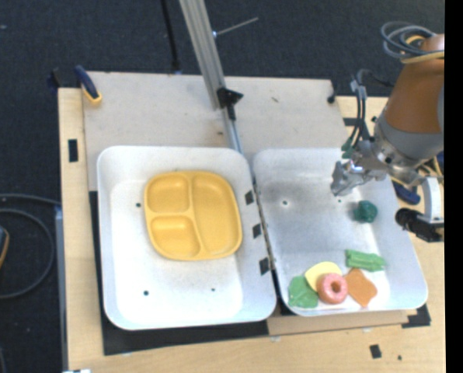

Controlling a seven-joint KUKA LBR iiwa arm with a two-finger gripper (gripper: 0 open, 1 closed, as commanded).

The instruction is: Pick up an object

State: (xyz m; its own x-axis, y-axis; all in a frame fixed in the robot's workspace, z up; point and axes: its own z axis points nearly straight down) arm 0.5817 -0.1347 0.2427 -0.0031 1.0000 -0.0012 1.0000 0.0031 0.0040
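While the jaws (346, 179) hang over the right bin (309, 208) at right of frame, can't tell if they're apart or together. Nothing seen between them. Teal ball (364, 211) sits just below-right of them. Green, yellow, pink and orange toys (336, 280) cluster in the bin's lower corner. Yellow divided plate (193, 214) in left bin (123, 286).

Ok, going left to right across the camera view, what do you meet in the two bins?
Yellow tray → green leaf → pink donut → gripper → teal ball.
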